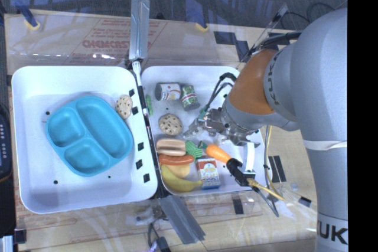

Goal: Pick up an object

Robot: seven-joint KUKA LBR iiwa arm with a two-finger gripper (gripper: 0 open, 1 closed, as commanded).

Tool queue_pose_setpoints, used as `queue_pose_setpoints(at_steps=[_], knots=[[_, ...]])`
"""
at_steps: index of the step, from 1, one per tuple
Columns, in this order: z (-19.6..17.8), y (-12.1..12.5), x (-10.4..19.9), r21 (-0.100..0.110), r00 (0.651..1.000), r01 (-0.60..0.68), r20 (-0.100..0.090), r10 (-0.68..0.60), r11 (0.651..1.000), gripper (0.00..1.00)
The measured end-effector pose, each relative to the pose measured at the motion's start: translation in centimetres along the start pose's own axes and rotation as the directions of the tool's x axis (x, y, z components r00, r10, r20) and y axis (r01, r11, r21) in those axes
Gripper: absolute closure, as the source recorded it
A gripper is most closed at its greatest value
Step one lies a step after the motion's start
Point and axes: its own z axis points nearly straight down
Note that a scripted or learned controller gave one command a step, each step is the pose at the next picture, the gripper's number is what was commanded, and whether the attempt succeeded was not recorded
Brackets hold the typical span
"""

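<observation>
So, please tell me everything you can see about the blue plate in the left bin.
The blue plate is a light blue tray that looks like plastic, with rounded corners and three shallow compartments: one long on the upper right, two smaller on the lower left. All three hold nothing. It lies flat, turned at a slant, in the middle of the left bin. A cookie sits by its upper right corner; I cannot tell if they touch.

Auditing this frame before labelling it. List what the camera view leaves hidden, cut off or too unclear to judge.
- Gripper: finger state unreadable, wrist hardware and cables crowd it.
- Right bin: its right part is covered by the arm.
- Carrot: one end runs under the wrist.
- Small carton: print too small to read.
- Banana: partly under the hot dog.
</observation>
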Motion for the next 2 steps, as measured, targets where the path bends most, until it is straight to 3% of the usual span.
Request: queue_pose_setpoints(at_steps=[1, 2], knots=[[-0.09, -2.69, -5.09, -0.003, 0.993, 0.115, 0.001, -0.115, 0.993, 0.0], [-1.08, -2.6, -5.07, -0.004, 0.993, 0.118, 0.001, -0.118, 0.993, 1.0]])
